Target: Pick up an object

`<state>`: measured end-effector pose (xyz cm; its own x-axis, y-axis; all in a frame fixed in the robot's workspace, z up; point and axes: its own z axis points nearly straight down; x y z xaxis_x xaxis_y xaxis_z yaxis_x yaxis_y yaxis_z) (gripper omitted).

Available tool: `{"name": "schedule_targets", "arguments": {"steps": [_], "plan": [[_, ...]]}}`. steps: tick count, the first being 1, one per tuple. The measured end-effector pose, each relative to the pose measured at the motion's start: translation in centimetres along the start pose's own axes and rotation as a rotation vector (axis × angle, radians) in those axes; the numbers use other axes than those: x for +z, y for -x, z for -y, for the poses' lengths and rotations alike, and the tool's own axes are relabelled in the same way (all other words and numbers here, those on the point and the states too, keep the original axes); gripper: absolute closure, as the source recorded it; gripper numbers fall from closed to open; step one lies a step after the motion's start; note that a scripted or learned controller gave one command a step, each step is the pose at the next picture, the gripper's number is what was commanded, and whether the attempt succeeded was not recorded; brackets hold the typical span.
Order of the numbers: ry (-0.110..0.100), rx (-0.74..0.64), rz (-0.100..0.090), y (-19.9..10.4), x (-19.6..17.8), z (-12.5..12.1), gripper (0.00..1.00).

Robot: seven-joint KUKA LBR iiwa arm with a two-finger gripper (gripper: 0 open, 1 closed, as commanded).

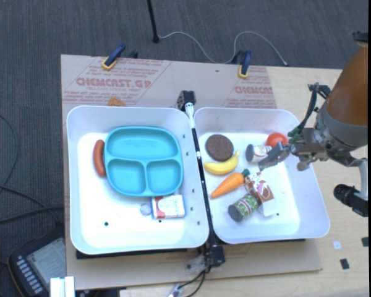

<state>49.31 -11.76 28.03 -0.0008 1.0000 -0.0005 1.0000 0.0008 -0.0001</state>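
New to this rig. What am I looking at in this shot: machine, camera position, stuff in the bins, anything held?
One fixed camera looks down at a slant on a bench with two shallow white bins. The grey and orange thing at the right is a KUKA robot arm; its gripper hovers over the right bin, near the tomato. I see nothing between its jaws, and whether they are open is unclear.

The right bin also has a round brown cookie, a banana, a carrot and a small bottle.

The left bin has a blue divided tray, a sausage beside it and a small carton below it.
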Motion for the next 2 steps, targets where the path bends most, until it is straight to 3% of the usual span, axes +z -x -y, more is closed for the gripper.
{"name": "schedule_targets", "arguments": {"steps": [1,2], "plan": [[-0.005,0.001,-0.001,2.9,12.6,-7.5,0.00],[0.005,0.002,0.002,0.3,19.3,-6.5,0.00]]}}
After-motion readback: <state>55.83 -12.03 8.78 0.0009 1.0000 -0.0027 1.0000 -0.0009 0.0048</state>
